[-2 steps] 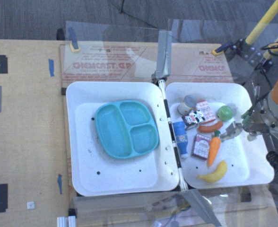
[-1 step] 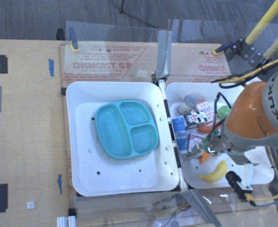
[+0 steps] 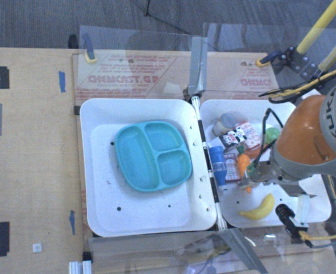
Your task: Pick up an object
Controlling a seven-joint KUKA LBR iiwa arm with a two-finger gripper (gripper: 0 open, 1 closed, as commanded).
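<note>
Where the arm [image 3: 305,141] hides it, the pincer's [image 3: 254,174] opening cannot be told.

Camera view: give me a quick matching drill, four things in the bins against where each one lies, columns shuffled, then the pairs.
1. divided plate
2. banana
3. blue tube
4. orange band

A. right bin, beside the centre divider
B. left bin
C. on the arm, over the right bin
D. right bin, near edge

Pairs: 1-B, 2-D, 3-A, 4-C

Smooth, seemingly plastic teal tray [image 3: 154,156] in matt white bin [image 3: 94,170].
</note>
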